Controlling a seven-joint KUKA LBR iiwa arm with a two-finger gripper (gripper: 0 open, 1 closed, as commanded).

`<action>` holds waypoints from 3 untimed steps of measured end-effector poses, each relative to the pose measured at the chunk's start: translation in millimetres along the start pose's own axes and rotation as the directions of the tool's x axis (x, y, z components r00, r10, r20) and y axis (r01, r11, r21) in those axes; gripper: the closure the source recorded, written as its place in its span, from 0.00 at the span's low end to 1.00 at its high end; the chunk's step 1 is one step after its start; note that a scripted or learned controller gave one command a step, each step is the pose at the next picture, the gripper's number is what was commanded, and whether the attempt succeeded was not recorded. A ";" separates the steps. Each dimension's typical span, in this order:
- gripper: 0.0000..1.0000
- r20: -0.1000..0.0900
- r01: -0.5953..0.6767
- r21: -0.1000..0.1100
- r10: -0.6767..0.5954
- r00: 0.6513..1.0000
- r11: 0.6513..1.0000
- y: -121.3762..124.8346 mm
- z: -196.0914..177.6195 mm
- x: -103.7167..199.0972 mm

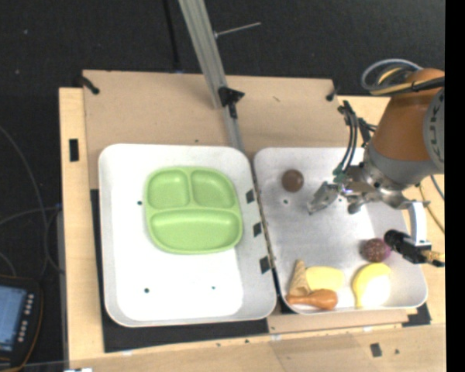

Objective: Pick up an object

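From my remote station I see the arm (407, 134) reaching in from 3 o'clock over the right bin (294, 231), its gripper (323, 200) poised above bare bin floor; I cannot tell how it is set. A brown ball (293, 180) lies near it at 10 o'clock, untouched. A purple fruit (376, 249) sits at the gripper's 4 o'clock. Along the bin's 6 o'clock edge lie a cone (298, 276), a carrot (319, 299), a yellow block (325, 277) and a lemon (372, 285). The left bin (124, 285) holds a green tray (194, 210) on the surface (294, 91).
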State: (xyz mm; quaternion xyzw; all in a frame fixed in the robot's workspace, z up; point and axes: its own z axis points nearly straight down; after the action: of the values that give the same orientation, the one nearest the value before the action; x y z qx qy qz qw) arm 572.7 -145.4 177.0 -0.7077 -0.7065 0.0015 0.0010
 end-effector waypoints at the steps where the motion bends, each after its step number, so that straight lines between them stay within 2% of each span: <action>1: 0.00 0.000 0.001 0.000 -0.001 1.000 1.000 -1.6 42.5 -2.3; 2: 1.00 0.001 -0.004 -0.007 0.004 1.000 1.000 0.1 28.5 -3.6; 3: 1.00 0.002 -0.002 -0.011 0.002 1.000 1.000 -6.1 -30.8 -9.7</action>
State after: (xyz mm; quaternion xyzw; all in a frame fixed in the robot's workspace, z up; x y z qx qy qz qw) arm 566.7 -155.0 207.8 -0.7085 -0.7057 -0.0016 -0.0036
